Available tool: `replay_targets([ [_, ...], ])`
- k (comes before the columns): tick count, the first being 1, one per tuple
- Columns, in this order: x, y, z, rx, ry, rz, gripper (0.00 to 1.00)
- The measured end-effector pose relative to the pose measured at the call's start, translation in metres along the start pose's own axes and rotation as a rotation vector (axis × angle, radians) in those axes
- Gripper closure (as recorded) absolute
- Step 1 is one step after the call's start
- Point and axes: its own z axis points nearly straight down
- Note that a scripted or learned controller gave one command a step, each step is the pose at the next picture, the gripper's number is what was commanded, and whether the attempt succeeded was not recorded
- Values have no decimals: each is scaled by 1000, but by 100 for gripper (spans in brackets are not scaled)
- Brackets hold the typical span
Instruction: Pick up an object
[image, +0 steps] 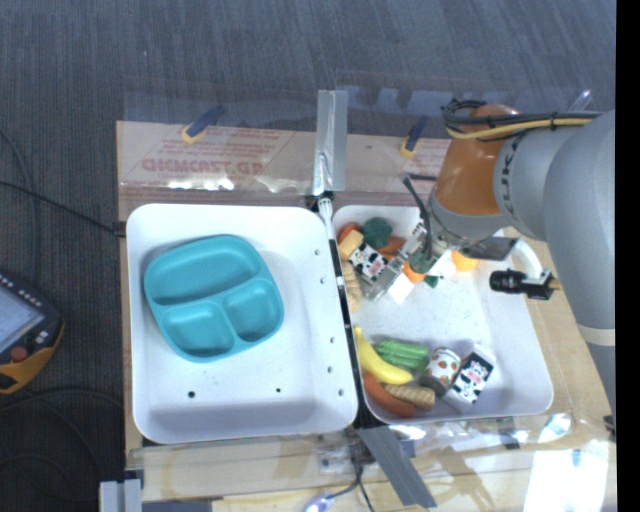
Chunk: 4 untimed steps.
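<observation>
Your grey arm with orange band (470, 180) reaches into right shallow white bin (510, 330); hand (412, 262) low over upper pile, beside black-and-white cow-patterned block (370, 266); whether it is apart or together you cannot tell, no object visibly between. Near front edge: yellow plastic banana (380, 362), green pepper-like toy (402, 352), orange carrot-like piece (395, 397), second cow-patterned block (472, 375). Left white bin (240, 400) holds teal three-compartment plastic tray (210, 295).
</observation>
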Motion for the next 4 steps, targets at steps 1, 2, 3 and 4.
replay_targets([
  [1, 47, -84, 0, -8, -1, 19, 0],
  [2, 61, -69, 1, -7, -7, 76, 0],
  [3, 61, -68, 2, -7, -2, 112, 0],
  [4, 76, -77, 1, -14, -7, 222, 0],
])
